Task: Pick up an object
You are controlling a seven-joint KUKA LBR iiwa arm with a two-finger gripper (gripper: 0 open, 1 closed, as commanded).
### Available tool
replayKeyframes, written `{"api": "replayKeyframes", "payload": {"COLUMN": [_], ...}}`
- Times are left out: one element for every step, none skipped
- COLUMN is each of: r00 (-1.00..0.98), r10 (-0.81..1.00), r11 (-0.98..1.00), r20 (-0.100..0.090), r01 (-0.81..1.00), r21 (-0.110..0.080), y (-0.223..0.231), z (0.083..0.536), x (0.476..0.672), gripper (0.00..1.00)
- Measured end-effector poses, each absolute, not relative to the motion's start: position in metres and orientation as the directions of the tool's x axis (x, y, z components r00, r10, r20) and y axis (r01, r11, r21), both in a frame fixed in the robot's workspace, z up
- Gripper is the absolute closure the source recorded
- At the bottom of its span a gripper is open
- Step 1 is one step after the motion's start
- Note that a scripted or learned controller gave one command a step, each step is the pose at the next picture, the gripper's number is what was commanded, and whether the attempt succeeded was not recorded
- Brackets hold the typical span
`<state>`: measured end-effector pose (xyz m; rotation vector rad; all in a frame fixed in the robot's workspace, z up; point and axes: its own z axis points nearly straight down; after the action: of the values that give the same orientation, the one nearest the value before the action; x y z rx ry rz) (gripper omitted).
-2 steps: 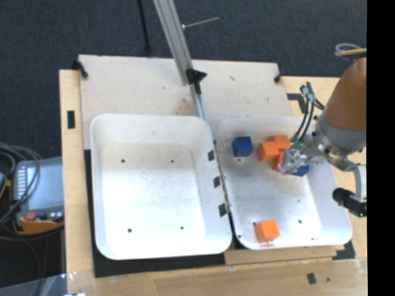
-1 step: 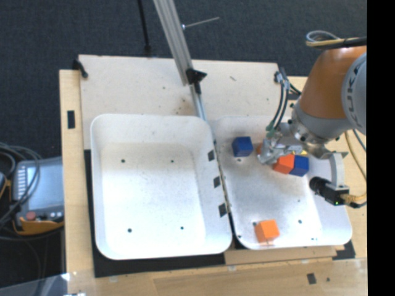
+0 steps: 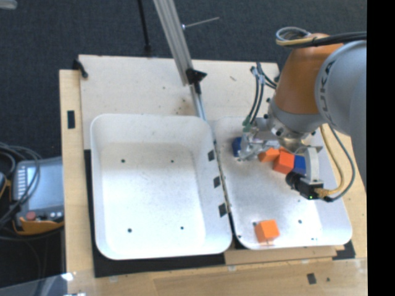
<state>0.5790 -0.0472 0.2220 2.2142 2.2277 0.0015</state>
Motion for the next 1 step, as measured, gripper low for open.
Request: {"api": "replayKeyframes", "payload": {"r00": [-0.007], "r10": [1.0], "r11": [0.007], "r20": [0.002], "r01": [1.0], "r21": [0.002], "y": [0.0072], "z": [0.2237], "x": [0.6058], "gripper": [1.0]}}
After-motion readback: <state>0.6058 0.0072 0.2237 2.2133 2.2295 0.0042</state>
